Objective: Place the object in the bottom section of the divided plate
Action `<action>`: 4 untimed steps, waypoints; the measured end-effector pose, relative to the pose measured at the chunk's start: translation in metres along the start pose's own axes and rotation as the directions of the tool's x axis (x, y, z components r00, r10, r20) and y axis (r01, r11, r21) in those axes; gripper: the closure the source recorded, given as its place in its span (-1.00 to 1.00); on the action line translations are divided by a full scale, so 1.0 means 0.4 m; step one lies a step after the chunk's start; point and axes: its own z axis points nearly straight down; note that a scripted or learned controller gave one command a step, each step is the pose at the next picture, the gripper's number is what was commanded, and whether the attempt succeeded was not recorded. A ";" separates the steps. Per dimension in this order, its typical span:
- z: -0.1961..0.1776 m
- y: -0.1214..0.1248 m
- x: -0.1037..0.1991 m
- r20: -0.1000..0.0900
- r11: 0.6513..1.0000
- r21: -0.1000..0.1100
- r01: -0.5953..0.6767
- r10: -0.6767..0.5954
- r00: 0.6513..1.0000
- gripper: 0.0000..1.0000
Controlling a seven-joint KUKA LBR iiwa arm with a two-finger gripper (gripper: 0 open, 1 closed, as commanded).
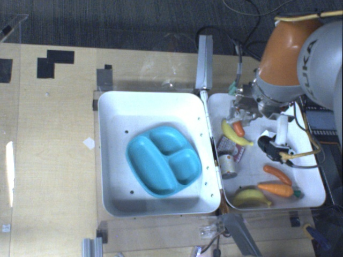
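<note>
Banana [236,133] lies in the right bin [316,191] near its left wall, just under the gripper [244,111]; its grip I cannot tell. Blue plate [163,159] sits in the left bin [115,197], free room around.

— Where does the camera sit?

— Fixed above my bench [48,143], looking down at a slant, far enough back to take in both white bins: the left bin [110,159] and the right bin [316,189].

— And which way does it face?

— Toward the dark floor [118,9] at the top of the view. My arm [300,58] comes in from the view's right.
</note>
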 end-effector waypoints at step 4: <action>0.358 -0.107 0.458 -0.001 0.891 -0.015 0.454 -0.454 0.891 -1.00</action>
